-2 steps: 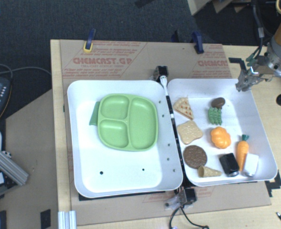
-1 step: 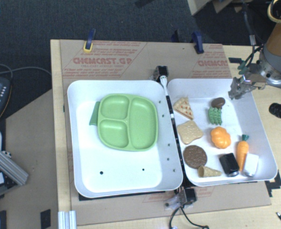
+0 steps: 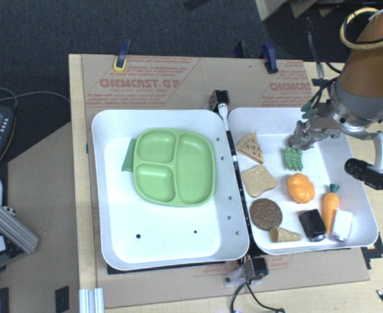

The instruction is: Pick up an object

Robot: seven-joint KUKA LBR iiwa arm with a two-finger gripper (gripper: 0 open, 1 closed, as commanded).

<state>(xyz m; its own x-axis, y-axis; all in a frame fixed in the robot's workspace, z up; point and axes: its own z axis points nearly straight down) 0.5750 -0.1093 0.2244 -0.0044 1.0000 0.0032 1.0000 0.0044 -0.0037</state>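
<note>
1. Grey and orange, the arm comes in from three o'clock, and its gripper point(image 3: 301, 139) hangs low at the twelve o'clock end of the right bin point(image 3: 269, 119), right above a green broccoli-like toy point(image 3: 293, 158).
2. How the gripper is set I cannot tell; the wrist hides its tip, and nothing visibly sits in it.
3. Judging by this, the pick is not done: the green toy looks to be resting on the bin floor, at six o'clock of the gripper and just beside it.
4. Other candidates lie untouched: a cracker wedge point(image 3: 249, 147), a bread slice point(image 3: 258, 180), an orange fruit point(image 3: 300, 188), a carrot point(image 3: 330, 205), a brown cookie point(image 3: 266, 213).
5. A green divided plate point(image 3: 174, 167) lies in the left bin point(image 3: 113, 194).
6. Red print on the brown board point(image 3: 178, 77) at twelve o'clock reads "CHEMCAST"; the rest is too small to read.
</note>
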